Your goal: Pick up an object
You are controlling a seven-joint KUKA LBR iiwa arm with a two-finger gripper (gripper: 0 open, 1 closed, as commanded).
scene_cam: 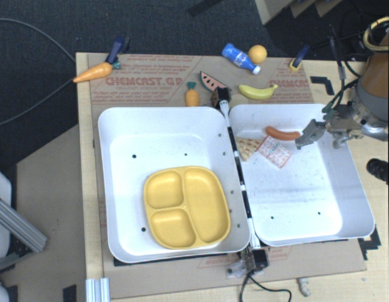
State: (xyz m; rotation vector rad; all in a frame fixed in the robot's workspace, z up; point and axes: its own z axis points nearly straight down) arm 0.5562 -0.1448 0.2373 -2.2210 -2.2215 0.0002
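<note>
My jaws [312, 134] hang over the right bin [345, 219], just right of the sausage [283, 132]; I can't tell their gap; nothing lifted yet, so the whole pick remains.

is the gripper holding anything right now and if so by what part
Nothing is held. The gripper hangs over the right bin, just right of the hot dog, with nothing between its fingers.

Right bin [345, 225] front (near half) open
</note>
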